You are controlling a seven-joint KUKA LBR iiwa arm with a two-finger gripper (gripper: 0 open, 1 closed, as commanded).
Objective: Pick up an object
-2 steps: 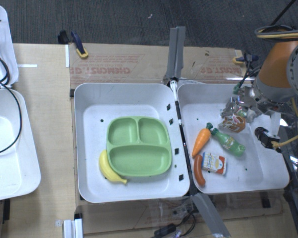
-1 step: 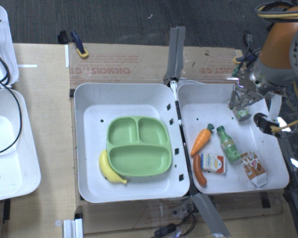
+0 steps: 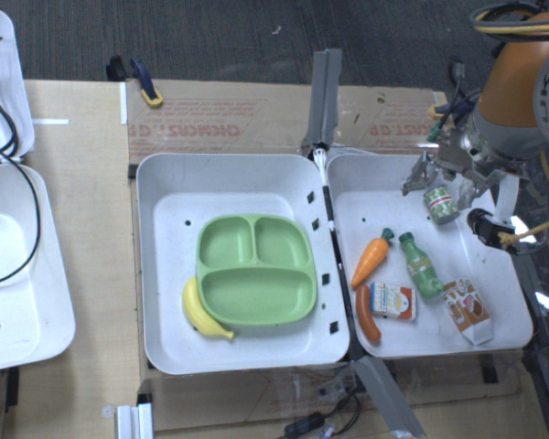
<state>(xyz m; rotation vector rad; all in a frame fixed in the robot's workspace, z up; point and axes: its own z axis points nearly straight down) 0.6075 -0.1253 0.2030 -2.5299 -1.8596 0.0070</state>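
Lying nearest in the right bin [image 3: 503, 332]: a small brown-and-white carton [image 3: 468, 311], a red sausage [image 3: 366, 315], and a white snack box [image 3: 392, 300] just beside the sausage. Beyond those, a green bottle [image 3: 421, 265] and an orange carrot [image 3: 372, 257], close together but apart. Resting in the left bin [image 3: 156, 273]: a green divided plate [image 3: 255, 270] with a yellow banana [image 3: 202, 310] touching its near-left edge. Farther back, over the right bin's far corner, the hand [image 3: 446, 193] closed around a small green-labelled can [image 3: 442, 203], fingers on either side, can raised off the bin floor. Behind, the tan counter [image 3: 220, 117].
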